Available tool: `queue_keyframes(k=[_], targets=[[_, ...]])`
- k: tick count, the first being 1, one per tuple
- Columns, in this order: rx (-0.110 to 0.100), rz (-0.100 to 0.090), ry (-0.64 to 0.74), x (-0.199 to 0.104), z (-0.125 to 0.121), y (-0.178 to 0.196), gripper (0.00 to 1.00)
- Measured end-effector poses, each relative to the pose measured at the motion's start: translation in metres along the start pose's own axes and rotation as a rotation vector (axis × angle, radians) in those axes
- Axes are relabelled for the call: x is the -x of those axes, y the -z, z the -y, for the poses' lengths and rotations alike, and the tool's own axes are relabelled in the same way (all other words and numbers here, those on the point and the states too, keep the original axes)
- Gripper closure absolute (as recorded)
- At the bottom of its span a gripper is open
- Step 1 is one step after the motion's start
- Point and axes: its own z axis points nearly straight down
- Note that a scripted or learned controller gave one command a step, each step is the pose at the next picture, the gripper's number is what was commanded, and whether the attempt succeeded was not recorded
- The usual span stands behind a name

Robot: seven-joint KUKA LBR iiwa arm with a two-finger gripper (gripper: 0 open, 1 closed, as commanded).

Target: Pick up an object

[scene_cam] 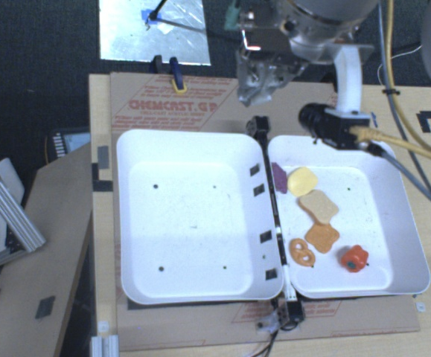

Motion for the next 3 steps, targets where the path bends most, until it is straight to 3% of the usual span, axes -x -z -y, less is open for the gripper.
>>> queue_keyframes(k=[1, 2, 3], targets=[[-0.012, 0.003, 0.007, -0.050, -0.013, -0.136, 1.00], [0.000, -0.002, 0.003, -0.048, -0.014, -0.117, 1.00], [0.012, -0.007, 0.004, -0.047, -0.008, 0.009, 1.00]])
